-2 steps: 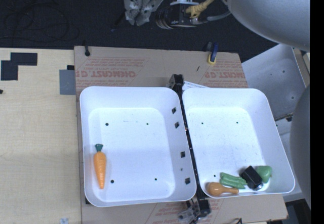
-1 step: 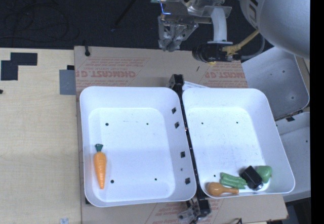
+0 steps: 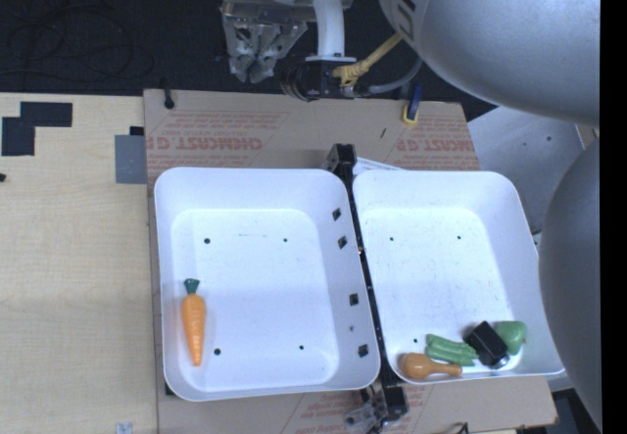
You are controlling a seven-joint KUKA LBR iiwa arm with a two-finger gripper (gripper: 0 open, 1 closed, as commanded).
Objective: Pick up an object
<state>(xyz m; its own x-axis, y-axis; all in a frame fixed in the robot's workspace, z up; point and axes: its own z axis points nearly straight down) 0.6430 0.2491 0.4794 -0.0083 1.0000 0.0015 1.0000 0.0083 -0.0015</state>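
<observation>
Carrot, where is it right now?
The carrot lies alone in the left bin, near its front-left corner, leafy end pointing away.

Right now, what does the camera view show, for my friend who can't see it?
Two white bins sit side by side: the left bin holds a toy carrot, and the right bin holds a few small toy foods clustered in its near corner. The robot's claw hangs above, beyond the bins.

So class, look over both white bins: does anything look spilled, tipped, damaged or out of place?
Nothing stands out. The orange toy carrot lies flat in the left bin; the green, black and tan pieces huddle in the right bin's near corner.
</observation>
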